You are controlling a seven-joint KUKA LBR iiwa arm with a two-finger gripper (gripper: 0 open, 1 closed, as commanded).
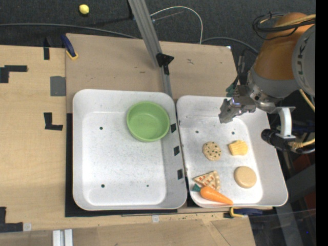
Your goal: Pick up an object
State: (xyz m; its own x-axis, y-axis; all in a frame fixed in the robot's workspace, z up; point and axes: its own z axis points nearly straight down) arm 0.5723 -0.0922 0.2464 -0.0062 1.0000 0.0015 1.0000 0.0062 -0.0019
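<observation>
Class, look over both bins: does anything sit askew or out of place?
Yes. The carrot lies on the front rim of the right bin, partly overhanging instead of flat inside. A small yellow ball sits off the bench, far behind.

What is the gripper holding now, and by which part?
Nothing can be seen in the gripper; it hangs above the right bin, apart from the cookie and the cheese.

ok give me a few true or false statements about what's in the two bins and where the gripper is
1. The green bowl sits in the left bin. True.
2. The carrot lies at the right bin's far edge. False: it lies at the near edge, beside the waffle piece.
3. The gripper hangs over the right bin. True.
4. The cookie is in the bowl. False: it lies on the right bin's floor, left of the cheese piece.
</observation>
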